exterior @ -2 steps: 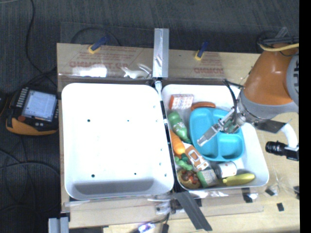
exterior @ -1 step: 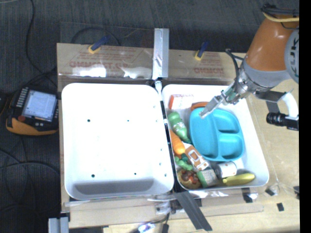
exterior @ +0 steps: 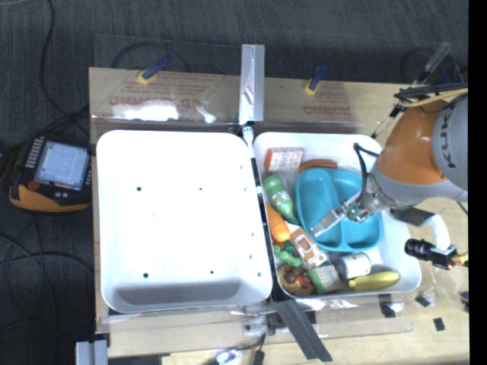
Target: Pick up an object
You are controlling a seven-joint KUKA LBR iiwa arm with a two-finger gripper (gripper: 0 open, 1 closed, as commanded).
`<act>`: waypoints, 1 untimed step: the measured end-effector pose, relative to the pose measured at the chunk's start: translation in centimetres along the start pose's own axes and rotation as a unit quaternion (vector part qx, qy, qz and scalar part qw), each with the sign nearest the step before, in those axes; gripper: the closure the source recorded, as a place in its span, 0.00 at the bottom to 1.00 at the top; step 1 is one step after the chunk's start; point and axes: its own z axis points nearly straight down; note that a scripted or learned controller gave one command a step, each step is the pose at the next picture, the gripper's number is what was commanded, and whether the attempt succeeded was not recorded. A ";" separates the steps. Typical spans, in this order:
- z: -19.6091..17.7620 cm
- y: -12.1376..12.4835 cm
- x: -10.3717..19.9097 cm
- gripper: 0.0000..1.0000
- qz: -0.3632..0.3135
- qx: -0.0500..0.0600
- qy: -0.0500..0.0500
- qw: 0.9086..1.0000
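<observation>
grey arm with orange band (exterior: 415, 154) reaches in over right white bin (exterior: 396, 280). two-finger gripper (exterior: 329, 220) down low on blue plastic dish (exterior: 335, 192) mid-bin, near its front rim; can't tell how wide it's spread. green bottle (exterior: 279, 196), orange carrot (exterior: 277, 223) along left wall. yellow banana (exterior: 373, 280) at front edge. left white bin (exterior: 175, 204) alongside.

A robotics lab or test workspace, seen from above. A wooden bench (exterior: 358, 97) bearing two shallow white bins (exterior: 114, 226) stands on dark grey carpet (exterior: 76, 21), with loose black cables (exterior: 38, 10) trailing across the floor. A handheld control pendant (exterior: 52, 175) with a lit screen lies beside the bench.
</observation>
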 end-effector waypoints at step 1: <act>-10.4 3.2 -4.2 0.00 -0.069 -0.002 -0.001 0.998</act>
